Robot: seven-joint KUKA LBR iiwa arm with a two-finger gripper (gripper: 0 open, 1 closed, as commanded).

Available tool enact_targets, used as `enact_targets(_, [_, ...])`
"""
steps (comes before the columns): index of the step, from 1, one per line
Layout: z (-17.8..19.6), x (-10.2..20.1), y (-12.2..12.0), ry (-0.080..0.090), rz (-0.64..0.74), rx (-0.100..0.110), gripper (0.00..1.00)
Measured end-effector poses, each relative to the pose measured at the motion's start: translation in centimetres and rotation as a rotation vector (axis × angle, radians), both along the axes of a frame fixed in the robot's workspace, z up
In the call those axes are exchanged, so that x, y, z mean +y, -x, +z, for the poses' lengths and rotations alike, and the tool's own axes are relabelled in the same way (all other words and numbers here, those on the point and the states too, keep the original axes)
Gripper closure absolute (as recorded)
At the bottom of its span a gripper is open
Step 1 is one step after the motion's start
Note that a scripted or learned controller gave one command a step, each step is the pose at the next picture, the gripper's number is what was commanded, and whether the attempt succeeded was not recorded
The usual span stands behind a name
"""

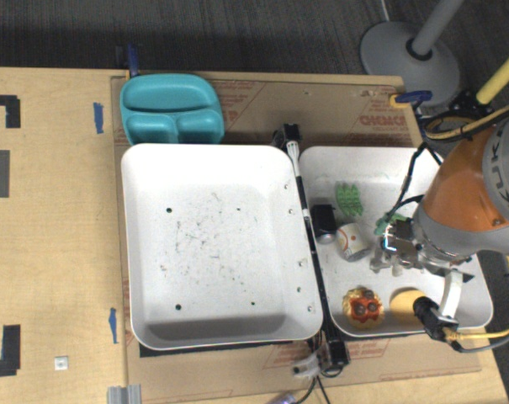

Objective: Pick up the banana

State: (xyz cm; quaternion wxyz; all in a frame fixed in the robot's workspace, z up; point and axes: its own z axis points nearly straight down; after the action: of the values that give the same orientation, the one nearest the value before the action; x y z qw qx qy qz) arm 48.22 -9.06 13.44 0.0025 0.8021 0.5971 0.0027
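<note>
The arm [477, 200] reaches in from the right and hangs over the right bin [321, 162], its orange band sitting above the wrist. The gripper [395, 252] points down toward the middle of that bin, close to a small white ball-like object [351, 241] just to its left. From where I stand I cannot tell how the jaws are set; the wrist and cables cover them.

The banana [403, 301] looks to be the yellow piece lying at the near edge of the right bin, partly hidden by the arm's black fittings, just right of a red and yellow round toy [363, 305]. It rests on the bin floor, nearer than the gripper and not touched by it. A green ridged item [348, 198] and a black block [324, 219] lie farther back. The left bin [145, 242] sits beside it, with a teal tray [171, 108] beyond.

I'd judge the pick is not yet made: the gripper must shift nearer, descend, close and lift
</note>
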Motion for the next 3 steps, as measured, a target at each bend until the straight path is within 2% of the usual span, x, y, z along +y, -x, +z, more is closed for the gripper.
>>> enact_targets(1, [1.0,0.0,-0.1,0.001,0.001,-0.001,1.0])
enact_targets(2, [-4.8,-0.3,0.2,-0.003,-0.014,0.006,1.0])
enact_targets(3, [-3.9,-0.2,0.2,-0.002,-0.014,0.005,1.0])
